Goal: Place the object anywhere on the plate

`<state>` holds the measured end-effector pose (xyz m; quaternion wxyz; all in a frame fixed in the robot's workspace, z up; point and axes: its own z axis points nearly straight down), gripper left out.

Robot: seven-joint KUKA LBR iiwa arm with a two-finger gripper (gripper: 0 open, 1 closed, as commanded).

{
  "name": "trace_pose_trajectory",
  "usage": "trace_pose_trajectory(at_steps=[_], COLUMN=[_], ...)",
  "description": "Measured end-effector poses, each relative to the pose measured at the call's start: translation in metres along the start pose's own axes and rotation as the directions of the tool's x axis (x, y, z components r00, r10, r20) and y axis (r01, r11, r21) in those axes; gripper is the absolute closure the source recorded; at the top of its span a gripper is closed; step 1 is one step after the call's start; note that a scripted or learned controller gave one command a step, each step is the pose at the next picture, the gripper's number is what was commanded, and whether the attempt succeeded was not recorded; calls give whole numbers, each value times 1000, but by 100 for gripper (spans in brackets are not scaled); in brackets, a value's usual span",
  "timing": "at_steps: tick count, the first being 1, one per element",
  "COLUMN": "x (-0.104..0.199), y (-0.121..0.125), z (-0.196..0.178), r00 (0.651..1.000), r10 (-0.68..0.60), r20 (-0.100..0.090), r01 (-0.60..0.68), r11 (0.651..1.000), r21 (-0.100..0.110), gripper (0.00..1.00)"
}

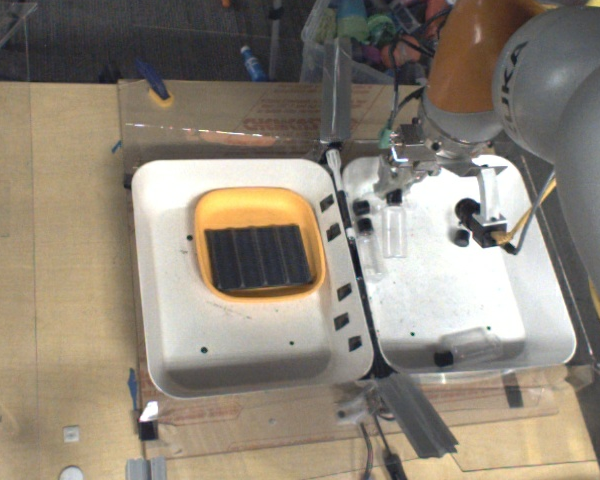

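Two bins on the bench: the left bin [160,268] carries the plate [258,205], an orange dish with a dark ribbed slab [257,257] lying in it. Over at three o'clock from the plate, the arm [540,58] hangs above the right bin [520,308], and the gripper [395,196] points down near that bin's ten o'clock corner. Its fingers look slightly parted with nothing visible between them. Which item is the object I cannot tell; a clear piece [477,345] lies near the right bin's six o'clock edge.
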<state>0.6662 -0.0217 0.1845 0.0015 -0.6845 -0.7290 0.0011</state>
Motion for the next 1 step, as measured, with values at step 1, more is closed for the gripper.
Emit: trace_pose_trajectory(at_steps=[1], x=[0], y=[0], z=[0], r00=[1000], r10=[0], r20=[0], r01=[0], r11=[1000], r21=[-1], gripper=[0])
